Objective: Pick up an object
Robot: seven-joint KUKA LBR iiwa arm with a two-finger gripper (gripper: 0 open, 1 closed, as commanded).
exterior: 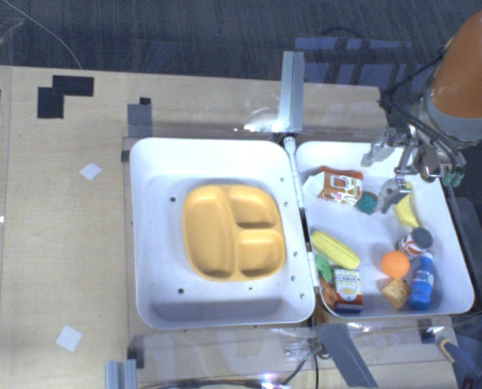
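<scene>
The right bin (461,258) holds several small items. Among them are an orange-and-white packet (340,186), a small green piece (368,203), a yellow banana (406,210), a corn cob (335,250), an orange ball (395,264) and a blue bottle (421,286). My gripper (393,191) hangs low over the upper part of this bin, its tip between the green piece and the banana. I see nothing held in it. The grey arm with its orange band (470,71) comes in from the upper right.
A yellow divided plate (231,232) lies in the left bin (155,217). A small carton (347,288) and a tan object (393,292) sit at the right bin's front. A metal post (292,87) stands behind the wall between the bins.
</scene>
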